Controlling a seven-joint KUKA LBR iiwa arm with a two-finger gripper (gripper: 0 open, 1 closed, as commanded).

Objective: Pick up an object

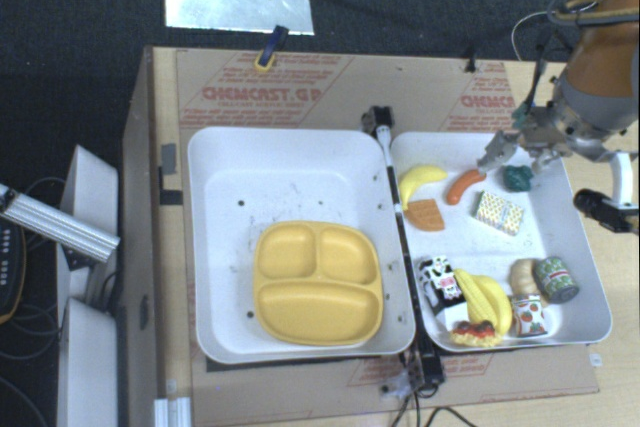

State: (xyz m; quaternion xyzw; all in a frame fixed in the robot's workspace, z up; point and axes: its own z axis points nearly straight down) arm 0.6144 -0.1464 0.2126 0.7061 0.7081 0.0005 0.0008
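Note:
My gripper point(521, 156) hangs over the far right corner of the right bin point(580, 235), its two fingers spread apart and open. One fingertip point(496, 153) points toward an orange carrot-like piece point(465, 185). A small dark green object point(517, 179) lies on the bin floor just below and between the fingers, not gripped. Nearby lie a patterned white box point(498, 212), a yellow banana-shaped piece point(422, 179) and an orange wedge point(426, 215).
The near end of the right bin holds a black-and-white cow toy point(433, 280), a banana bunch point(485, 300), a green can point(556, 280), a brown lump point(523, 273) and a small carton point(530, 315). A yellow divided plate point(318, 282) sits in the left bin point(230, 175).

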